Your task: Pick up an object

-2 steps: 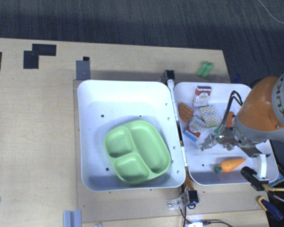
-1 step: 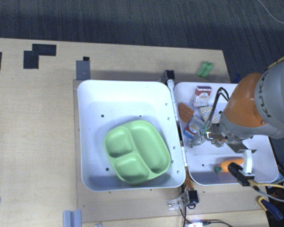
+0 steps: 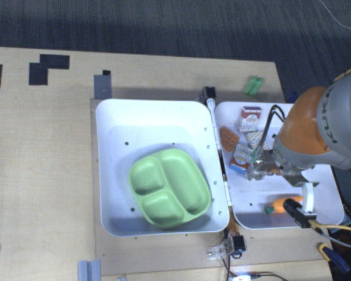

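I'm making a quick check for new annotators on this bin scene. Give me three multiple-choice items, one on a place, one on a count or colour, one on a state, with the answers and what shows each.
1. Where does the green divided plate lie?
A. in the left bin
B. in the right bin
C. on the bench outside the bins

2. How many compartments does the plate have?
A. two
B. three
C. five

3. How does the plate sit?
A. on edge against the bin wall
B. face up, at an angle to the bin's sides
C. upside down

Answers:
1 A, the plate rests on the left bin's white floor.
2 B, one large section and two smaller ones show.
3 B, its hollows face the camera and its edges run skew to the bin walls.
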`<control>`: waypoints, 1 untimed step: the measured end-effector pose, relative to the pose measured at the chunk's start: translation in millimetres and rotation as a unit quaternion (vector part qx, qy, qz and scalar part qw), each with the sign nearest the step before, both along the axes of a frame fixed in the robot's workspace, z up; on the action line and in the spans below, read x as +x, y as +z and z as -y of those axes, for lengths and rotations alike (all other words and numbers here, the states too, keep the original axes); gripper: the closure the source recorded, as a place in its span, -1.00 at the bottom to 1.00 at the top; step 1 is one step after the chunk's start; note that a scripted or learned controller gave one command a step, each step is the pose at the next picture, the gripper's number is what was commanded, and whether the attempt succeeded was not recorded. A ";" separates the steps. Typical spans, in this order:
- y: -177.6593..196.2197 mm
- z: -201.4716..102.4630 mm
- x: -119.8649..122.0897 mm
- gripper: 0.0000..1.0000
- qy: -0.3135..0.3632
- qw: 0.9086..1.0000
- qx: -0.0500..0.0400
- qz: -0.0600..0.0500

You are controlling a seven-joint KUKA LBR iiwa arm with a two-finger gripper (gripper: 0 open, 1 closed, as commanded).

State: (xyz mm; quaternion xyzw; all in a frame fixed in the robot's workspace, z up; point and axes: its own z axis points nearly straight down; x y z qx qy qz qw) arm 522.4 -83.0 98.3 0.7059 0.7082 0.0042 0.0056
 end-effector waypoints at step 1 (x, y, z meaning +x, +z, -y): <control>-10.8 58.6 57.7 1.00 -0.001 1.000 -0.001 -0.001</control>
